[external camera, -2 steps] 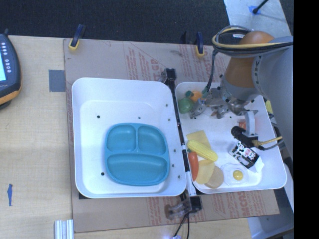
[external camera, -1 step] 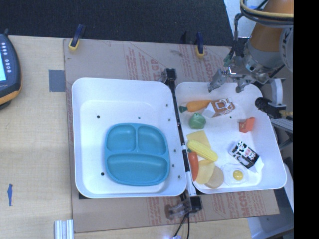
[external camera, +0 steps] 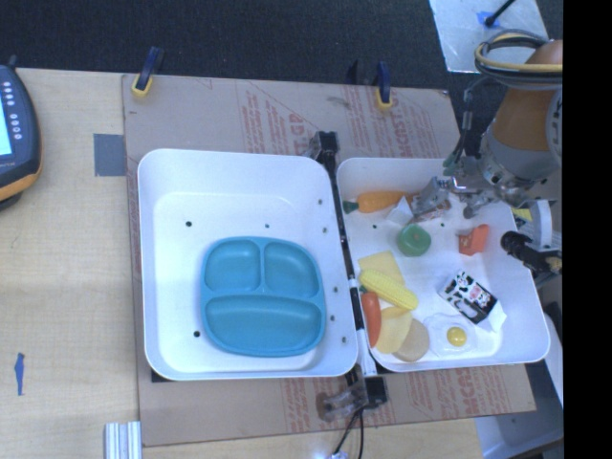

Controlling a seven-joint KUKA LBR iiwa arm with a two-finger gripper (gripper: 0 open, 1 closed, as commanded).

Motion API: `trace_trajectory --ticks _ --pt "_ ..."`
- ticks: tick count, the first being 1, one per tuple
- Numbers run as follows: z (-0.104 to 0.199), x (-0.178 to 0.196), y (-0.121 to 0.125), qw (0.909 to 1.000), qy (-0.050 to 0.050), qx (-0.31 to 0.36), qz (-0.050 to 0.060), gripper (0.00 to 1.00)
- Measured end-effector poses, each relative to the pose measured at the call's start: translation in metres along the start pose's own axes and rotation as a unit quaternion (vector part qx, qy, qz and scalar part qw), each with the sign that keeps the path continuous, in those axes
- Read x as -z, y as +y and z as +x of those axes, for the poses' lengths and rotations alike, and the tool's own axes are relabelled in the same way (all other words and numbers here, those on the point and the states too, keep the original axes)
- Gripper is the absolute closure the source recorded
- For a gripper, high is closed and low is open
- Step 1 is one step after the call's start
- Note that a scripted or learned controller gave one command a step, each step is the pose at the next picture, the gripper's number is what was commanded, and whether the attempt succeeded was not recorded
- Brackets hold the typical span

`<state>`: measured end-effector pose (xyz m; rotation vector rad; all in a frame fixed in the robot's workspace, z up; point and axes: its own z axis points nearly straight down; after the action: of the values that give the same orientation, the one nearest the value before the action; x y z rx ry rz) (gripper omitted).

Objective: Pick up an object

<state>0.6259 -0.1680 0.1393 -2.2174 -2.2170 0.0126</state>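
Task thing: I take the orange carrot [external camera: 380, 201] as the nearest candidate; it lies in the right bin [external camera: 524, 347], close to that bin's far left corner.
Carrot axis: its long axis runs roughly along the bin's far wall, left to right in my camera view, lying flat; I cannot make out from here which end is the tip.
End effector: I see the end effector [external camera: 432, 202] low over the far part of the right bin, hanging from the grey arm [external camera: 516, 122] that comes in from the right edge of the desk.
End effector state: I cannot tell whether it is wide or narrow, and I see nothing gripped in it.
Carrot relative to end effector: the carrot lies just to the left of the end effector, apart from it, at about the same depth in the bin.
Other bin contents: a green round piece [external camera: 414, 241] sits just nearer than the end effector; a small red-orange block [external camera: 473, 240] lies toward the bin's right side; a yellow corn-like piece [external camera: 387, 280] lies near the left wall; a black-and-white carton [external camera: 469, 296] lies toward the near right corner.
Left bin: the left bin [external camera: 172, 175] holds a blue divided tray [external camera: 263, 296], toward its near side.
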Motion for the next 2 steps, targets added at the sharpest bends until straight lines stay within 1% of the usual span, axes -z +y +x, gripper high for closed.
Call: trace_trajectory --ticks 1,2 --pt "0.045 -0.051 -0.003 1.0000 0.002 0.004 -0.001 0.00" --pt "0.056 -0.047 0.023 0.9998 -0.003 -0.005 0.018 0.00"
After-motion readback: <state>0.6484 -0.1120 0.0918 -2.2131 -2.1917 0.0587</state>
